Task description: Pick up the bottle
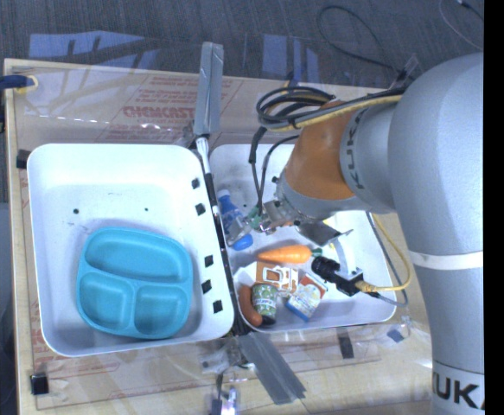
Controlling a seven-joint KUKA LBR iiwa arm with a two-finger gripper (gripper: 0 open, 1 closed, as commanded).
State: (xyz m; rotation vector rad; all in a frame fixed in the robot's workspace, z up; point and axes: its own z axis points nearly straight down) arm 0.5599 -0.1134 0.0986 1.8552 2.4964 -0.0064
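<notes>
Wooden bench (105,102), two white bins (53,180), grey carpet (105,7)

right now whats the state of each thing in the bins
bottle: lying in the right bin by the divider, not lifted
carrot: lying flat
blue tray: flat in the left bin, compartments bare
small carton: tipped on its side
jaws: low, beside the bottle

The arm (433,188) consists of large, smooth, light-grey rounded housings. An orange band (321,158) encircles the segment directly above the claw (264,219). Black cables (290,102) loop beyond the band, away from the claw. White "KUKA" lettering (459,393) marks the grey base segment.
</notes>
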